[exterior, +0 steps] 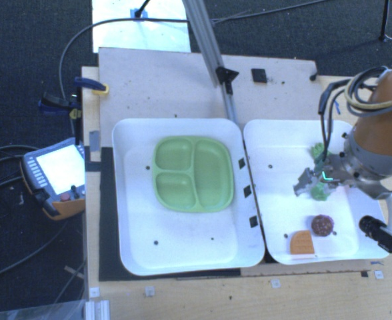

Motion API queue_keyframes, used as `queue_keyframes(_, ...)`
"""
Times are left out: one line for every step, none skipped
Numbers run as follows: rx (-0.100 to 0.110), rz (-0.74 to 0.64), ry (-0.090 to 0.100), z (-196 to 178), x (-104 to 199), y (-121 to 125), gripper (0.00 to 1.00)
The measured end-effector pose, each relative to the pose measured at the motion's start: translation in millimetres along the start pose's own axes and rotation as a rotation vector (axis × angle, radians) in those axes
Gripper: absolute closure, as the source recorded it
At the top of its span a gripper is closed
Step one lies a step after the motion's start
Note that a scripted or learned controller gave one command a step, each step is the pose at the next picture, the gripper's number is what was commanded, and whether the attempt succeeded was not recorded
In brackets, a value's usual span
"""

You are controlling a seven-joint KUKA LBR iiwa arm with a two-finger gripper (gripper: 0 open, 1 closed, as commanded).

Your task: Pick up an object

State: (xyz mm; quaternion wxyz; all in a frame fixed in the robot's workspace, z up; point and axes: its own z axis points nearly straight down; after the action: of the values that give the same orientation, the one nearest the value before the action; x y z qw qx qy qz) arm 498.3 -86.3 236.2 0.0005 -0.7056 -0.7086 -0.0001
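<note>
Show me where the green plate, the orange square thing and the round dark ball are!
green plate (194, 173): camera view, on its centre divider.
orange square thing (302, 243): camera view, middle of its top face.
round dark ball (323, 225): camera view, its centre.

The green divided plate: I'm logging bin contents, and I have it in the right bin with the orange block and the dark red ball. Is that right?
Not quite. The camera view shows the green divided plate in the left bin. The orange block and dark red ball do lie in the right bin.

divided plate (194, 173) in left bin (133, 245), two food pieces (302, 243) in right bin (276, 152) near its front edge
</note>
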Motion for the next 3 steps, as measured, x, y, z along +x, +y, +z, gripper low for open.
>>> queue_keyframes(-0.002,0.000,0.000,-1,0,0,0.00)
queue_keyframes(0.001,0.003,0.000,55,-8,6,0.00)
queue_keyframes(0.004,0.004,0.000,115,-15,6,0.00)
